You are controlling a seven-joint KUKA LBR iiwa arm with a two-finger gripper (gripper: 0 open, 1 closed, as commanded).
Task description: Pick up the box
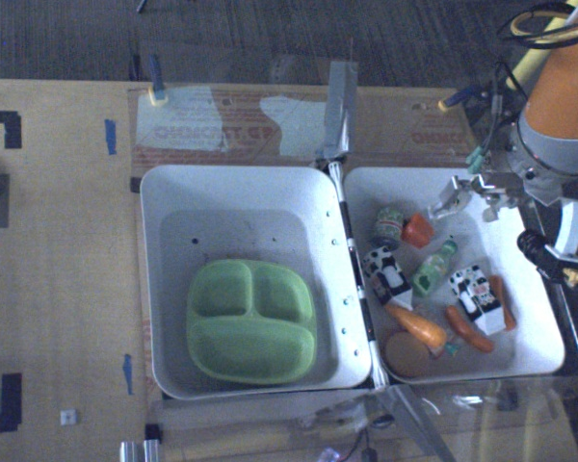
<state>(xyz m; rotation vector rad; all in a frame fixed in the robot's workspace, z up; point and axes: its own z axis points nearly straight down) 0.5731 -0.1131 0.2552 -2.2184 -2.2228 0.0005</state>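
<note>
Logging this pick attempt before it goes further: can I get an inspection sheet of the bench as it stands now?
Surface: wooden bench with blue tape marks, bearing two white bins.
Job's things: two cow-print boxes in the right bin, one near the divider, one further right.
Clutter: green bottle, two carrots, can, small red item; green divided tray in the left bin.
Grippers: gripper over the right bin's upper part, holding nothing.
Cables: yellow and black loops by the arm.
Surroundings: dark carpet.
</note>
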